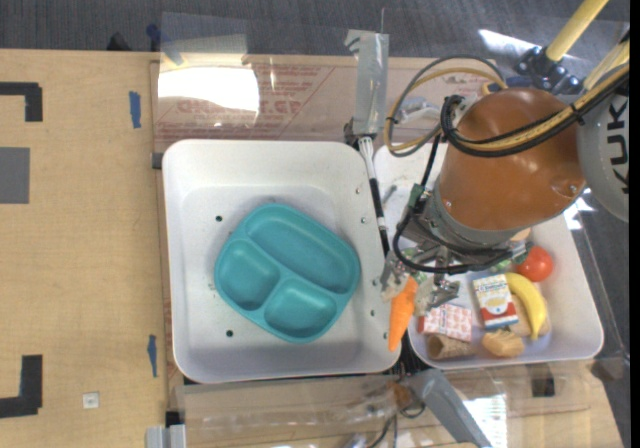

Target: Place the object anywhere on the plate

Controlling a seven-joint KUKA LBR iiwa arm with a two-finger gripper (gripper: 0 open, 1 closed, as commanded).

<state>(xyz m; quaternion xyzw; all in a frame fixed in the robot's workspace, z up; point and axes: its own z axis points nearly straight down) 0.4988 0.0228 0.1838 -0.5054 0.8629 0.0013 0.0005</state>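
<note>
Your end effector [428, 271] is hanging over the right bin [585, 331], its state hidden under the wrist. The carrot [400, 313] is leaning on the wall between the bins, off the teal plate [288, 271]; it's risking slipping away.

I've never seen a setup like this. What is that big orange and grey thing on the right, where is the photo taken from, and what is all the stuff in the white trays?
One camera looks down at a slant on a bench. The big orange and grey shape is a robot arm reaching in from the right. Its pincer hangs low over the right bin; cables hide whether it is open or shut. That bin holds toy food: a carrot leaning at its left edge, a banana, a tomato, a small carton and a few more pieces. The left bin holds a teal plate with three sections. The job is to put an item on that plate.
</note>
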